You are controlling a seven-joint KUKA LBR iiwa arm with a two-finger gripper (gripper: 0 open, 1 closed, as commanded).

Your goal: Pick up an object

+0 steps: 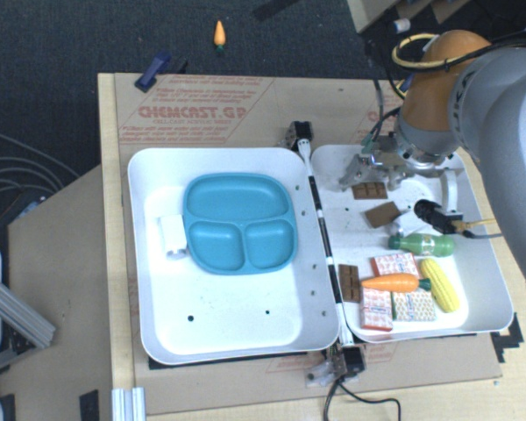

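Nearest you, at the right bin's [486, 318] six o'clock edge, lie small printed cartons [379, 309], with an orange carrot [390, 282] across them and a yellow corn cob [440, 284] just beside, toward three o'clock. A green bottle [423, 246] lies above those, a dark brown block [381, 215] near it at ten o'clock. In the left bin [149, 235] you have a blue divided tray [239, 222] and a small white piece [172, 234]. The claw [374, 170] hangs at the right bin's twelve o'clock end, just over another brown piece [367, 191]; you cannot tell whether it is open. Cardboard covers the tabletop [202, 112].
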